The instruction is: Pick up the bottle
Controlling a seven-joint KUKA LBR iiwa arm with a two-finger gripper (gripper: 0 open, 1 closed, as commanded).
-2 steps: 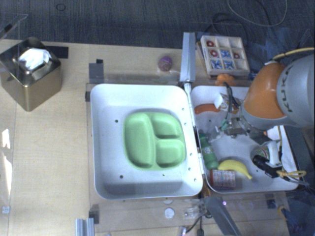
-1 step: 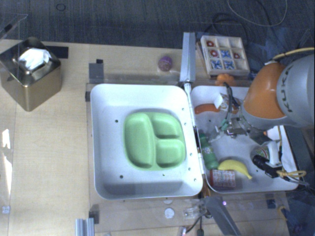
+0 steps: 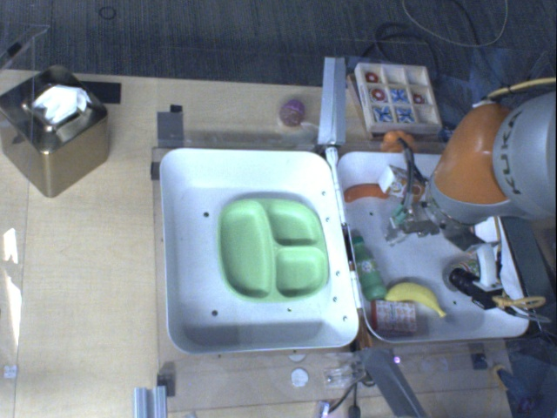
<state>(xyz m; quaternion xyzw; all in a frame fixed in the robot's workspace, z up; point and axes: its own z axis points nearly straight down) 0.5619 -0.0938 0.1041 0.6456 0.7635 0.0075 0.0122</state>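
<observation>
- The grey arm with the orange band (image 3: 470,159) reaches in from the right over the right-hand shallow white bin (image 3: 435,259). Its two-finger gripper (image 3: 407,222) stands over the upper middle of that bin.
- Gripper state: this slanted overhead view does not show whether it is set wide or narrow, so it cannot be told. Nothing is seen held in it.
- The task's thing, a green plastic bottle (image 3: 368,273), lies on its side on the floor of the right-hand bin. It runs lengthwise along the left wall, about halfway down, and is not lifted.
- The gripper is apart from the bottle, up and to the right of it, with bare bin floor between them.
- Neighbours: a yellow banana (image 3: 418,297) lies just beside the bottle's lower end, on its right. A short can with a red-and-white label (image 3: 396,318) lies just below the bottle, near the bin's lower left corner. An orange curved piece (image 3: 361,192) lies near the upper left of the same bin.
- The left-hand white bin (image 3: 191,233) holds a pale green divided tray (image 3: 270,246), which has no part in the task.
- Progress, as judged: no part of the pick is done. Still to come are travel to the bottle, descent, closure and lift.
- Risk, as judged: the wall on one side and the banana on the other leave little room for a grasp across the bottle.
</observation>
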